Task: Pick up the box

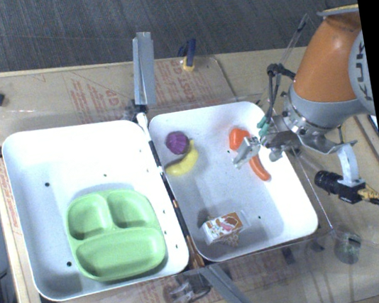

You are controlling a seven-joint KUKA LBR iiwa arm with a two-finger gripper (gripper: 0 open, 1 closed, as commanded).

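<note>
The gripper (247, 150) hangs over the right part of the right bin (296, 221), reaching in from the right on the grey arm (330, 66) with its orange band. Whether it is released or clenched cannot be told from this angle; nothing is visibly gripped. It sits right over an orange sausage-shaped toy (259, 168), whose lower end pokes out below it, and a second orange-red piece (237, 136) shows just above and to the left; contact with either cannot be made out.

The box (223, 227), a small carton with a brown and white print, lies on its side near the front wall of the same bin, well apart from the gripper and below it in the view.

Toward the bin's back left corner a purple fruit (177, 141) rests just beside a yellow banana (183, 163), the two touching or nearly so.

The left bin (25, 160) holds a green divided tray (116, 233) in its front half.
</note>
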